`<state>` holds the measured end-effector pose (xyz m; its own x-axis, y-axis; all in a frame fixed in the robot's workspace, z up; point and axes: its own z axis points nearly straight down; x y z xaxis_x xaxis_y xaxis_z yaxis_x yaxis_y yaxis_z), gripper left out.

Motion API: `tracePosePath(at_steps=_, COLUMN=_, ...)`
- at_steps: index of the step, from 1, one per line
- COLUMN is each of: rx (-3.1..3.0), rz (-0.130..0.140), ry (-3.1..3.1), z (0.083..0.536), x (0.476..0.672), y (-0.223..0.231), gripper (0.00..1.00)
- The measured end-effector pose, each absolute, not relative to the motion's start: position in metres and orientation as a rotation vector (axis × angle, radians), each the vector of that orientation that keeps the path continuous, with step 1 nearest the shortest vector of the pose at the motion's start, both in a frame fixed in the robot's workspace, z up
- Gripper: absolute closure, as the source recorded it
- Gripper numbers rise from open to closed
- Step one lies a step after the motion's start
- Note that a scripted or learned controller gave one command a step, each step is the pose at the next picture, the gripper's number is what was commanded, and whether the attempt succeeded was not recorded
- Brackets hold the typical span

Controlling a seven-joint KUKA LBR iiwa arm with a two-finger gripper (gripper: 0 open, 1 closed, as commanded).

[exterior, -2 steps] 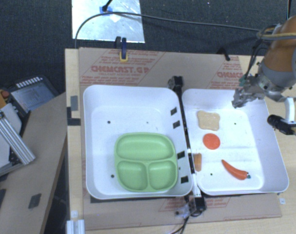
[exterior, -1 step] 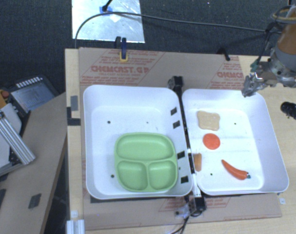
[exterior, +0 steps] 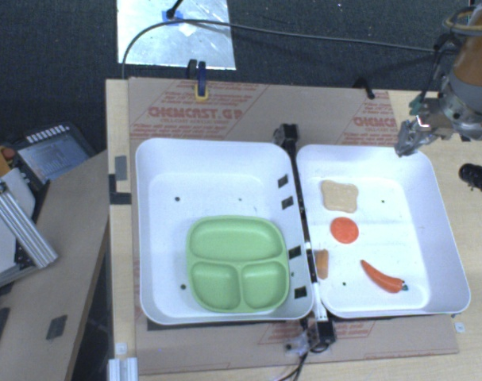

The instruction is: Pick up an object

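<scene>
Toast slice [exterior: 339, 196], tomato slice [exterior: 345, 230], orange carrot-like piece [exterior: 382, 277] and a small brown piece [exterior: 321, 263] all lie in the right bin [exterior: 435, 213] — any of them could be the object to pick. The toast sits near the bin's middle toward the far side, the round red slice just in front of it, the carrot-like piece nearer the front edge, lying at a slant. The brown piece rests against the bin's left wall, beside the divider between the bins.

A green sectioned plate [exterior: 237, 262] with three compartments lies in the left bin [exterior: 165, 181], toward its front right.

The tool [exterior: 407, 143] hangs over the far right corner of the right bin, well apart from all four pieces, with nothing between its tips; whether it is wide or narrow I cannot tell — it is too small and dark. Both bins stand on a brown cardboard sheet [exterior: 248, 108] on the bench.
</scene>
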<state>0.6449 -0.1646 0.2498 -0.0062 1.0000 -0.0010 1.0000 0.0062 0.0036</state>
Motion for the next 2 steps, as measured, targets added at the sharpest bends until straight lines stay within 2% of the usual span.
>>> tracePosePath(at_steps=2, rx=2.212, rz=0.002, ry=2.232, z=0.227, x=0.626, y=-0.061, gripper=1.00)
